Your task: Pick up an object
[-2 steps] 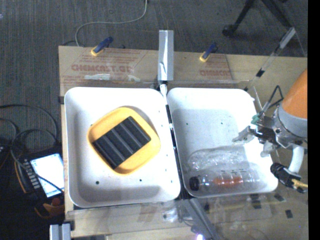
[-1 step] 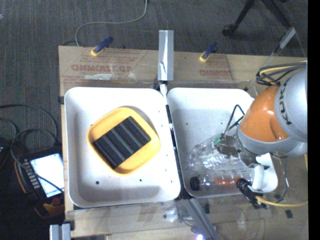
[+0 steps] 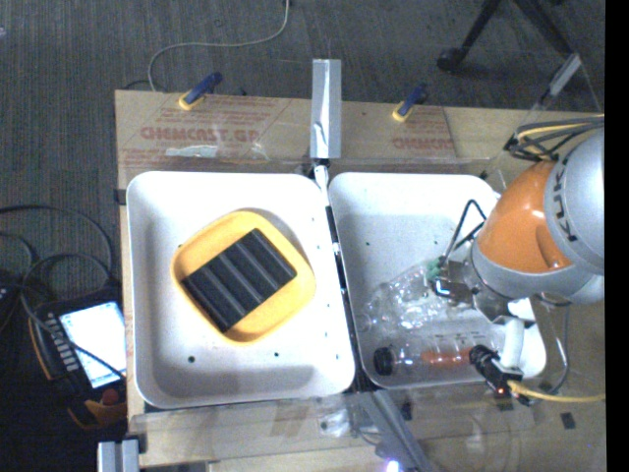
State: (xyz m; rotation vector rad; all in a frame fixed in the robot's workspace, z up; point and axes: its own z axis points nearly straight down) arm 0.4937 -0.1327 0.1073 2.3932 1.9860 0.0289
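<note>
Bench w/ two white bins: my gripper [image 3: 450, 281] hangs over the right bin [image 3: 393, 214], can't tell if it's clenched or released; nearest obj = crumpled clear plastic [image 3: 408, 303] just view-left of gripper, while the clear bottle [image 3: 432, 359] lies crosswise nearer the view's bottom.

Two white bins [image 3: 157, 362]; one yellow-and-black tray [image 3: 244, 275]; one crumpled clear wrapper [image 3: 408, 303]; one clear bottle [image 3: 432, 359] (at five o'clock); two clamps [image 3: 200, 88] at twelve.
</note>
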